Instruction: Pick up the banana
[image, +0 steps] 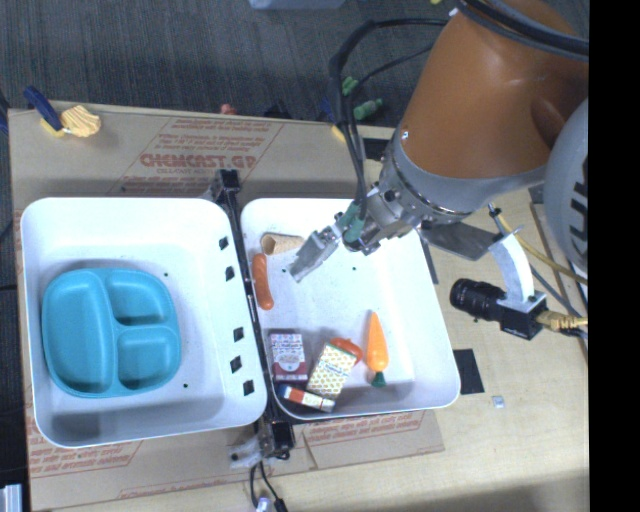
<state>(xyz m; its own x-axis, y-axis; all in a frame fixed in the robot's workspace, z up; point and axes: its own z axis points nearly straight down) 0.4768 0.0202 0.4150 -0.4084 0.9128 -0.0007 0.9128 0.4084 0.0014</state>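
so the arm comes in from the right and hangs its tool over the upper part of the right bin, tilted down toward the left wall, which looks like a lineup for something along that edge. can't tell how far open the tool is from up here, and i see nothing between its tips. honestly not sure which thing is the banana: my best guess is the pale tan piece at the top left corner of that bin, just beside the tool's tip. it's short, stubby, dull yellowish-brown, lying flat against the wall. below it sits a hot dog, then a carrot, a red box and a yellow carton crowded near the bottom. the left bin holds a blue divided tray.
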